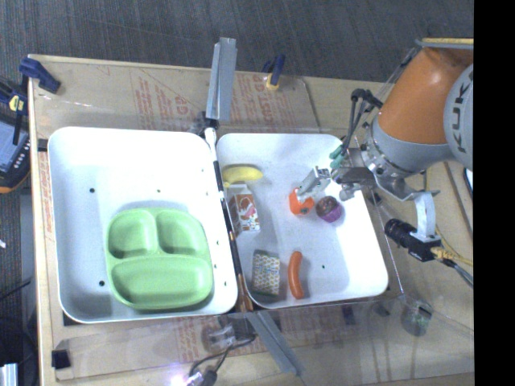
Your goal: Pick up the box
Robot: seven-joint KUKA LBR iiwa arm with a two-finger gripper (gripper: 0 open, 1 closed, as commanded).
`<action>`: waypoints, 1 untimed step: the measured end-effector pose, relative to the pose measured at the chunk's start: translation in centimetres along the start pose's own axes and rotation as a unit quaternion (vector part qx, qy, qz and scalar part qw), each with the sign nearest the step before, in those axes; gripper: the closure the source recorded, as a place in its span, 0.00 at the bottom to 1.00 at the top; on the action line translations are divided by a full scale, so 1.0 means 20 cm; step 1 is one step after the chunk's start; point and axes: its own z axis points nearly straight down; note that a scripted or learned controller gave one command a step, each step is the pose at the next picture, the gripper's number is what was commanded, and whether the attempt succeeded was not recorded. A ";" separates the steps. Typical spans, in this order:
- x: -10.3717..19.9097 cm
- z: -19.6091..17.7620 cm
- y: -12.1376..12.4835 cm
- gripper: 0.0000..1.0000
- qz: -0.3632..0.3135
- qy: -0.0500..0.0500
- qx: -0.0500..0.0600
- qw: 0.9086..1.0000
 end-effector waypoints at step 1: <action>0.05 -0.03 -0.01 0.00 -0.145 0.000 0.000 0.989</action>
